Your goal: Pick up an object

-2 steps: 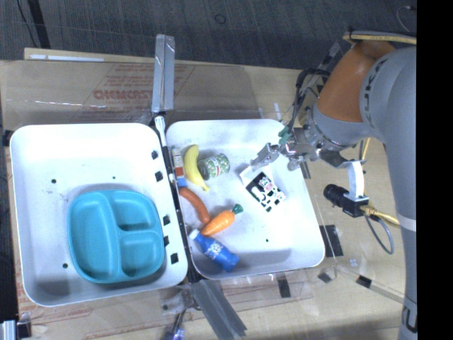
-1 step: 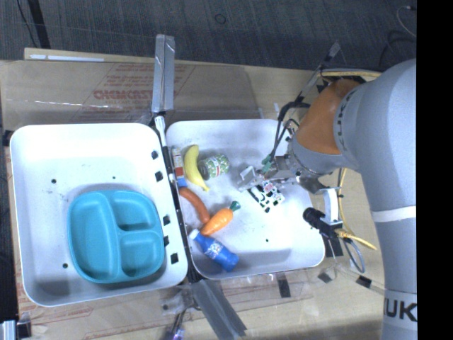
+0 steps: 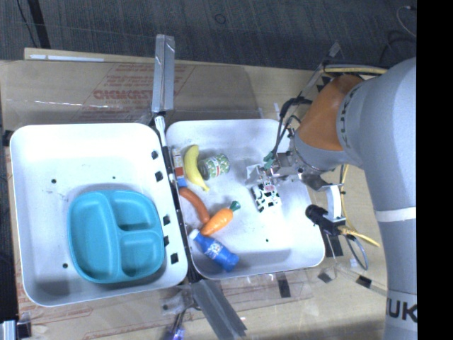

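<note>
My gripper (image 3: 263, 178) reaches down into the right bin (image 3: 297, 250) from the right. It hangs just over a small black-and-white spotted toy (image 3: 267, 197) near the bin's middle right. The left part of this bin holds a yellow banana (image 3: 192, 166), a green-labelled jar (image 3: 214, 166) on its side, an orange sausage-like piece (image 3: 193, 202), a carrot (image 3: 219, 219) and a blue bottle (image 3: 216, 253). The view does not tell whether the spotted toy sits between the fingers.
The left bin (image 3: 42, 161) holds a blue divided tray (image 3: 115, 237). A metal post (image 3: 163, 73) rises at the back between the two bins. Brown cardboard (image 3: 85, 83) lies behind the bins.
</note>
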Available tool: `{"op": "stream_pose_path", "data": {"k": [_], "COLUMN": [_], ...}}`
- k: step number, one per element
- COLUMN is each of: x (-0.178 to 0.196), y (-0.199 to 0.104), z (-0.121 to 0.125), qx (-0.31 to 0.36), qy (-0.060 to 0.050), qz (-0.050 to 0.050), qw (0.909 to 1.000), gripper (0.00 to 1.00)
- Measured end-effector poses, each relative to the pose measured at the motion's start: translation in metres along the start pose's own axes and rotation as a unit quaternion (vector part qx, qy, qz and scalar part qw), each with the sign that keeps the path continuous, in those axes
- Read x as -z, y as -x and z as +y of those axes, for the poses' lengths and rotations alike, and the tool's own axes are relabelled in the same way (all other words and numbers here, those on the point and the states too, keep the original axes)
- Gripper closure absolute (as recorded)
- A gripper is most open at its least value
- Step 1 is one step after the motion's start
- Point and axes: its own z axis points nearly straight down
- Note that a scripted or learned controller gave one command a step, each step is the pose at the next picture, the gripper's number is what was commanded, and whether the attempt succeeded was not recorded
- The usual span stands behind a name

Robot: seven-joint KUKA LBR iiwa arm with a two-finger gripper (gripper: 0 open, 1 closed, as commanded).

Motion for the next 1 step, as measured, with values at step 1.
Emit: {"op": "stream_pose_path", "data": {"k": [1], "x": [0.1031], "y": [0.0014], "z": [-0.0013], "qx": [0.090], "qy": [0.001], "qz": [-0.001], "qw": [0.9959], "gripper": [1.00]}}
